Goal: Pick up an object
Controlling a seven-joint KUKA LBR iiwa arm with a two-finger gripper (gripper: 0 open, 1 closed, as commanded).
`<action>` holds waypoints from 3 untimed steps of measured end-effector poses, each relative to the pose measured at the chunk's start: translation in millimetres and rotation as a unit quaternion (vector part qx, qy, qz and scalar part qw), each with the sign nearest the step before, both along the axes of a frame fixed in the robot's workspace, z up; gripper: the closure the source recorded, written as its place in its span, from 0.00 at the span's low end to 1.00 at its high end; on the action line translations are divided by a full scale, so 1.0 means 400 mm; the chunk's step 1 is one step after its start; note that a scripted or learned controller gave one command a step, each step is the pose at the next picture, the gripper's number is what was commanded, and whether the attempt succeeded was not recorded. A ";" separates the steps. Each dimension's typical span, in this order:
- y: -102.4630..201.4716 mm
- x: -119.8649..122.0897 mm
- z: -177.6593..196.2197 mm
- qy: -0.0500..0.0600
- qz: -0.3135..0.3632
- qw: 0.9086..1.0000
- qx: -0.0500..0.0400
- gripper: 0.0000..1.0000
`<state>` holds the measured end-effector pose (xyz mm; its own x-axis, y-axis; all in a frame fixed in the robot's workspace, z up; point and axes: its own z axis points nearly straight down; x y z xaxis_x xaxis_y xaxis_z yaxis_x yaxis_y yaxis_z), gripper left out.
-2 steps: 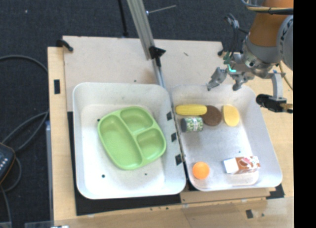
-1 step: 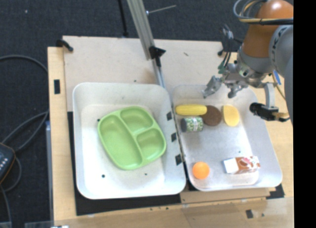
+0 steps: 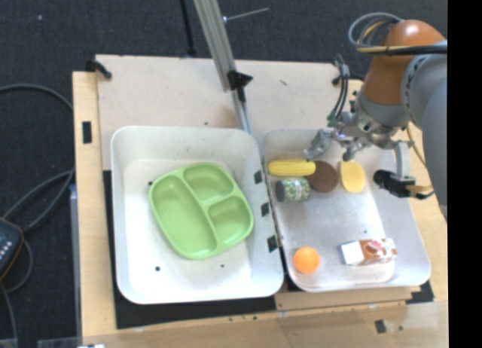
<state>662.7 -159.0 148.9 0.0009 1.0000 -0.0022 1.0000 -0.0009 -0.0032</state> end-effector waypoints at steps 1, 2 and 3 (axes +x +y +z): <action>-0.002 0.004 -0.117 -0.004 0.000 1.000 0.000 0.00; -0.005 0.004 -0.088 -0.004 0.000 1.000 -0.001 1.00; -0.023 0.007 0.072 -0.006 0.000 1.000 0.000 1.00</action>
